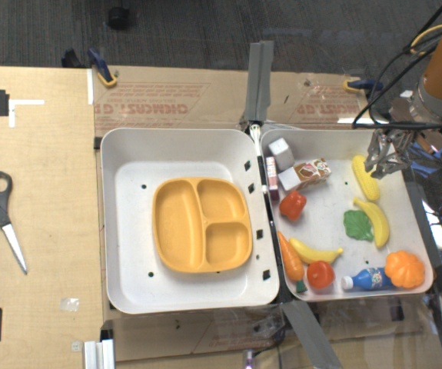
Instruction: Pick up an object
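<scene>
My gripper (pixel 383 160) hangs over the far right corner of the right bin (pixel 336 138), open, with nothing between its fingers. Just below and left of it lies a small yellow banana (pixel 364 177). Further toward the front lie a second banana (pixel 377 221) and a green leafy toy (pixel 357 225). The bin also holds a brown snack pack (pixel 311 173), a red tomato (pixel 293 204), a third banana (pixel 317 250), a carrot (pixel 290 257), another tomato (pixel 320 274), a blue and white bottle (pixel 367 280) and an orange pumpkin (pixel 403 269).
Two small grey-white boxes (pixel 282 164) sit at the right bin's far left. The left bin (pixel 121 206) holds a yellow divided plate (pixel 203 224). Scissors (pixel 1 214) lie on the bench at the far left. Cables (pixel 405 75) run near the arm.
</scene>
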Motion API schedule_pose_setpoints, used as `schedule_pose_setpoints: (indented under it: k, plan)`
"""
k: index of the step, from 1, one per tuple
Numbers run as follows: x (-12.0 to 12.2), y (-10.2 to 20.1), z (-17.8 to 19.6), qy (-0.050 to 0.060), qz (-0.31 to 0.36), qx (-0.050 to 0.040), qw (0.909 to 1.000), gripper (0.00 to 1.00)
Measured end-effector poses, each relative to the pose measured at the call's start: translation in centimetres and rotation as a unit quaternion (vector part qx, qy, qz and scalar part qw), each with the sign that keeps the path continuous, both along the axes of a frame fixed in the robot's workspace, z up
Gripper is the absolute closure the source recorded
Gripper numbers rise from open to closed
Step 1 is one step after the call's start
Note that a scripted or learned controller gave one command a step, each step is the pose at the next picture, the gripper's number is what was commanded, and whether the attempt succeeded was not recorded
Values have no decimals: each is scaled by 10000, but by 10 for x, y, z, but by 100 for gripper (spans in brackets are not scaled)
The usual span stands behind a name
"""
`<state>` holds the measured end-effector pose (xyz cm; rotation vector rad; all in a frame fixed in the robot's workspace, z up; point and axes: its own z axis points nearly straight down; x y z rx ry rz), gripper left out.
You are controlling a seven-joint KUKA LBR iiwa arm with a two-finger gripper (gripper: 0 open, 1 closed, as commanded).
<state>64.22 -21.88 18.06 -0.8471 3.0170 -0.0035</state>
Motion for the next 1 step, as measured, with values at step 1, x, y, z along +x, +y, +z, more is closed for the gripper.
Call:
schedule_pose_setpoints:
  k: [1]
  plan:
    - [0, 0, 0, 2, 3, 4, 10000, 0]
